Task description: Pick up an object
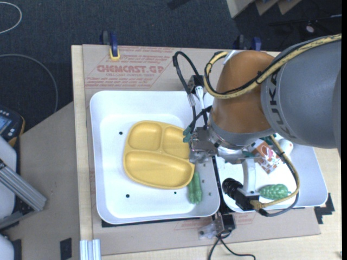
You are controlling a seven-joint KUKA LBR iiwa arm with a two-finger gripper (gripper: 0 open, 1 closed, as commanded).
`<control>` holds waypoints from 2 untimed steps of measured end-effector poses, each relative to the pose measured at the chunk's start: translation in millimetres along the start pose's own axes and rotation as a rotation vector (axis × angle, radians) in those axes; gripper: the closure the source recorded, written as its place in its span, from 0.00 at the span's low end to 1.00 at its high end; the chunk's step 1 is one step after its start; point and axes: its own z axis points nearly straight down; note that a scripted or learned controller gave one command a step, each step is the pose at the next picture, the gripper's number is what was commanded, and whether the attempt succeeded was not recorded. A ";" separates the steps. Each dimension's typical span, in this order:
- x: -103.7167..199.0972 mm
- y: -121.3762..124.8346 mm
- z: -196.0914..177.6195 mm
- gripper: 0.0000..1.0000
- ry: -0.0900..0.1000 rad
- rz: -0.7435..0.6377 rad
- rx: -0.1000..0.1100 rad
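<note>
- Camera view, looking down at a slant: two shallow white bins sit side by side on a bench, the left bin (103, 145) in full sight and the right bin (317, 191) largely covered by the robot arm (303, 85), which reaches in from the right.
- A yellow divided plate (154, 156) lies in the middle of the left bin.
- A green vegetable toy (194, 187) lies just beside the plate's right edge, near the wall between the bins.
- In the right bin, a green leafy toy (274, 190) and a small red-and-white packet (267, 155) show past the arm.
- The gripper (199, 148) hangs low over the plate's right edge, above the green vegetable toy; the wrist hides its tip, so I cannot tell how wide it is.
- Progress, as a judgement: nothing looks lifted; every object rests in a bin, so grasp and lift remain.
</note>
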 end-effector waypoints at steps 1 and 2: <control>8.6 -7.6 -166.5 1.00 0.007 -0.002 -0.036; 8.3 -8.1 -167.7 1.00 0.002 0.000 -0.021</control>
